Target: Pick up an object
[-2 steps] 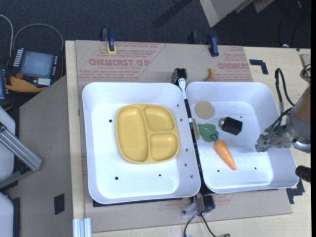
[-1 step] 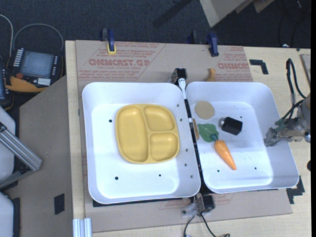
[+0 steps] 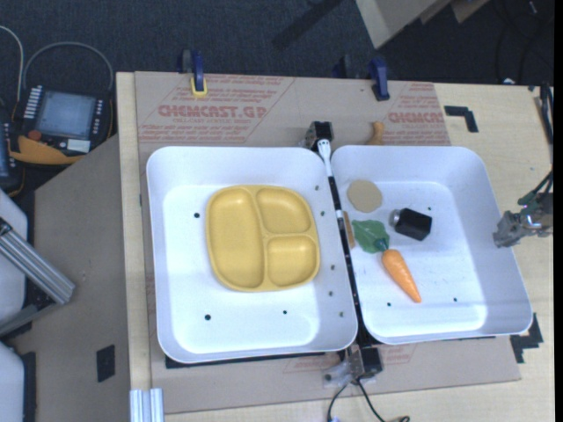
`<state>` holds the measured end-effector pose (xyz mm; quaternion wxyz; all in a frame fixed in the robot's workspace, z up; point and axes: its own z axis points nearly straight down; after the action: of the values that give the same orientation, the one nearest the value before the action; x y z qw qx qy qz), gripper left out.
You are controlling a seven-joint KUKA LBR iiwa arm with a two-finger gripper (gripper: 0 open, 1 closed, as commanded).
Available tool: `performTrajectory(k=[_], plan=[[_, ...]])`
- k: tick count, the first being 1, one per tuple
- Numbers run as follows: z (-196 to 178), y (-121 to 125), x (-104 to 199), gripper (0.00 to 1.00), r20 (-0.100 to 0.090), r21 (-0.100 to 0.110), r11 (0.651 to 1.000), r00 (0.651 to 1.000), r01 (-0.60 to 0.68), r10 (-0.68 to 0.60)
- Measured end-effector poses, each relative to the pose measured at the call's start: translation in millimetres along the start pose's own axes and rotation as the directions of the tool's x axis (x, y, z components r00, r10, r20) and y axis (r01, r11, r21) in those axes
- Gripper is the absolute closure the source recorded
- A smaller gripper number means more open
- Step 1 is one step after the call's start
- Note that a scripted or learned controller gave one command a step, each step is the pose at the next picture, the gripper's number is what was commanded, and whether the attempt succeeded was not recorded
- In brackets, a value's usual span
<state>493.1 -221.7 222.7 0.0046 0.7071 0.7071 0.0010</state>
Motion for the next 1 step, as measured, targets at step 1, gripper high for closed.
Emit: performTrajectory(k=[1], plan=[[-44.8,1.8,-0.9,1.00,-0.001,0.000,1.000,1.000,0.002,-0.002]])
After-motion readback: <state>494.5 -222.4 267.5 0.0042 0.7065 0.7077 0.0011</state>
